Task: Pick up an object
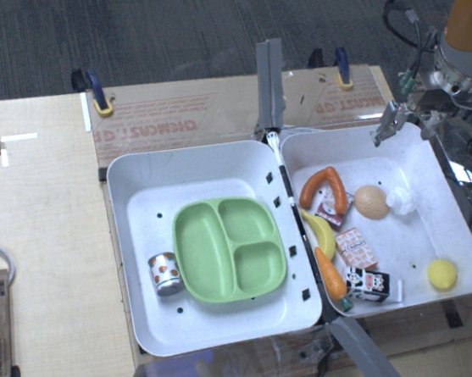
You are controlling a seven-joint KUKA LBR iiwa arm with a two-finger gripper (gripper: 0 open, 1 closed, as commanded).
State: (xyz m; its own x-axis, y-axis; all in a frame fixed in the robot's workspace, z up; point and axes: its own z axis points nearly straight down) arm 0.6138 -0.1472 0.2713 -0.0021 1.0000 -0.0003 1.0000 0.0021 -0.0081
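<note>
- Step in hand: approach. Hovers the grey two-finger gripper [389,128] over the far rim of the right white shallow bin [424,228], near its back right corner, clear of every item.
- Grip state: cannot be told from this slant whether it stands open or closed. Shows nothing held at its tip.
- Candidates, all in the right bin:
  - a curved orange-red sausage [321,188] at the left
  - a tan egg-shaped object [371,203] just beside it
  - a white crumpled wad [400,200] touching or nearly touching the egg
  - a yellow banana [320,234] and an orange carrot [330,274] along the left wall
  - a small pink carton [355,250]
  - a black-and-white carton [374,285]
  - a round yellow lemon-like fruit [441,273] near the front right corner
- Left white bin [136,213]: holds a green divided plastic plate [229,248] and a small printed can [166,274].
- Next move, judged: calls for travel forward and down over one chosen item, with the grip aligned across its narrow side.
- Open room: judged best around the yellow fruit, which sits well apart from its neighbours, though near the front wall.
- Edges: crowds the banana and carrot against the left wall, leaving little room for a clean descent there. Egg and wad likely to be disturbed together.
</note>
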